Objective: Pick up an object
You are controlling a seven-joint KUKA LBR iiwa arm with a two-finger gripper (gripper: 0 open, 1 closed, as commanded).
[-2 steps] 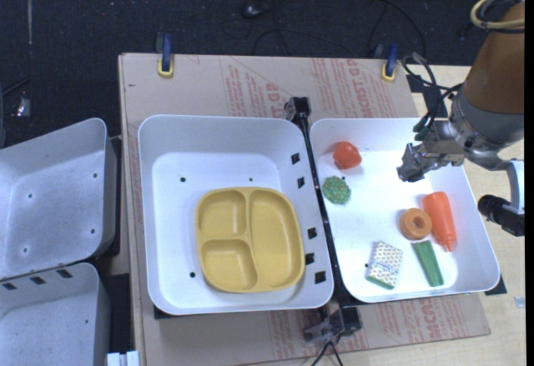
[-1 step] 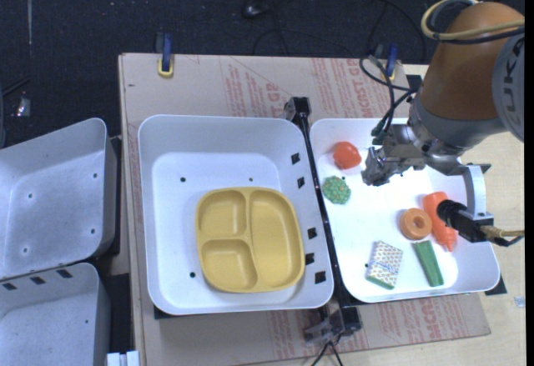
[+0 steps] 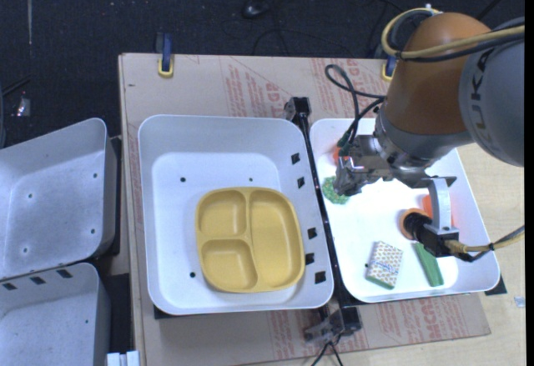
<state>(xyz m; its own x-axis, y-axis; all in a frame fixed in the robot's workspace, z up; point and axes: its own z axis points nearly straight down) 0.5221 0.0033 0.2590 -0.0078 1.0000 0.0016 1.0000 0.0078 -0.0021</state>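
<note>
Over the right bin (image 3: pixel 467 277), arm (image 3: pixel 442 89) bent downward, pincer (image 3: pixel 346 181) low beside a green object (image 3: pixel 338 192); grip state indeterminable.

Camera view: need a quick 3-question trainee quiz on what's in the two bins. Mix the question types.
1. True or false: the yellow three-compartment plastic tray lies in the left white bin.
2. Which lies closest to the right white bin's near edge?
A. small patterned box
B. green leafy item
C. orange round object
3. Fill in: the arm's hand is over the ____ bin, beside the green leafy item.

Key: 1 true; 2 A; 3 right.
</note>
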